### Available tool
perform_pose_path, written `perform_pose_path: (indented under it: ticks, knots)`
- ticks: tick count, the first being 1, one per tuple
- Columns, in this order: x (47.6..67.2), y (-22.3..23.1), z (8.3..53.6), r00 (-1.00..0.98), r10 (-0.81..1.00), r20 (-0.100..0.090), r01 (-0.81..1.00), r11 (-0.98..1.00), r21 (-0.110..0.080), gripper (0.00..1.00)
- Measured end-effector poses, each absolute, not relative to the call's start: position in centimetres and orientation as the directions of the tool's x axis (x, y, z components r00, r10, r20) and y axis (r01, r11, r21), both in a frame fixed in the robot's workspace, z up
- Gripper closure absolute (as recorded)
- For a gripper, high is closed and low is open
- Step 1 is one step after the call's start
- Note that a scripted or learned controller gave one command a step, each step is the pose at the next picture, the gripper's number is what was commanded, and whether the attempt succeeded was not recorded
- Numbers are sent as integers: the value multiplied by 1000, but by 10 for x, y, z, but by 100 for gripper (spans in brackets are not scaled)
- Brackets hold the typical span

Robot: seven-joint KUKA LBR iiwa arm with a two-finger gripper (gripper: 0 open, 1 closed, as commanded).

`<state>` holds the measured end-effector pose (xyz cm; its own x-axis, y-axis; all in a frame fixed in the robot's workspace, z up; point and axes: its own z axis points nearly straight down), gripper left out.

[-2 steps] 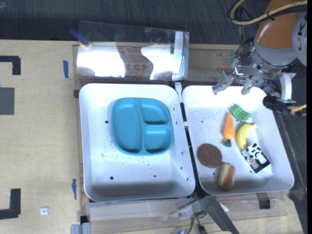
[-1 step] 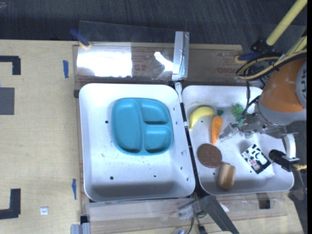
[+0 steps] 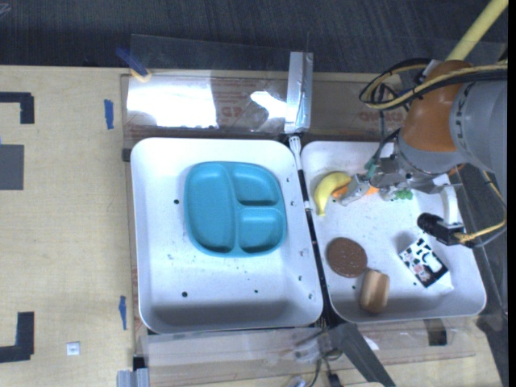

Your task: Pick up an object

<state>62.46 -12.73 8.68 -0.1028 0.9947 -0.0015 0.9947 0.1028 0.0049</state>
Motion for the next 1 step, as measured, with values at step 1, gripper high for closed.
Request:
perform_pose_path:
  ticks: [1]
  knots:
    - [662, -120, 85, -98, 995, 2, 995, 98, -22, 0]
